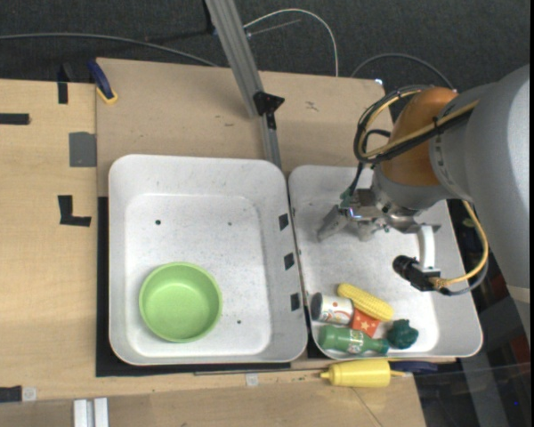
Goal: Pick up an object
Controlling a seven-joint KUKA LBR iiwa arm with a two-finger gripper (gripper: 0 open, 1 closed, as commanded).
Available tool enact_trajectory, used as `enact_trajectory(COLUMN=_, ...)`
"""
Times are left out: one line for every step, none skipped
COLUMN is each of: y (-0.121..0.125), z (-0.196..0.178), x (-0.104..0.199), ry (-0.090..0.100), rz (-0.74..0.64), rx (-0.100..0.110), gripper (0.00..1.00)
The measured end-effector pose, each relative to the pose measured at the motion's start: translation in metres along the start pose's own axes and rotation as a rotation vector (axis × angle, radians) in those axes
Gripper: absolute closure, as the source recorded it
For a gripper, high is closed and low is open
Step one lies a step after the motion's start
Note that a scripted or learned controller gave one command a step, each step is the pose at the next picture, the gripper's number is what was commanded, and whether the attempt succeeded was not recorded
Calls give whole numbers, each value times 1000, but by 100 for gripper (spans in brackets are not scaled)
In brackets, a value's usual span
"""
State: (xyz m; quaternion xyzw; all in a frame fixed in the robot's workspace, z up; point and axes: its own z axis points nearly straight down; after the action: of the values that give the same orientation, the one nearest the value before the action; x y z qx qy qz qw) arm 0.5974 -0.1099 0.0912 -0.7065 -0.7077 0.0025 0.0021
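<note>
Above the right-hand shallow white bin, the grey arm's two-finger gripper hangs over bare floor in the bin's upper half; whether its jaws stand open or closed cannot be told, and nothing is visible between them. The candidate objects cluster well apart from it, at the bin's near edge: a yellow banana-shaped toy, a small white-and-red can, a green bottle lying on its side and a dark green lump. The left-hand white bin holds a light green round bowl. A yellow bottle lies outside the bins, on the bench.
</note>
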Motion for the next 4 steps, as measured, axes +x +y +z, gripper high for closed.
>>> enact_trajectory(y=1, z=-13, x=1, ry=1, rz=-1, rx=-4, gripper=100)
enact_trajectory(y=-3, z=-75, x=3, ry=0, rz=0, rx=-10, gripper=100)
enact_trajectory(y=4, z=-125, x=12, ry=0, rz=-1, rx=-11, gripper=100)
enact_trajectory(y=4, z=-163, x=12, ry=0, rz=0, rx=-10, gripper=100)
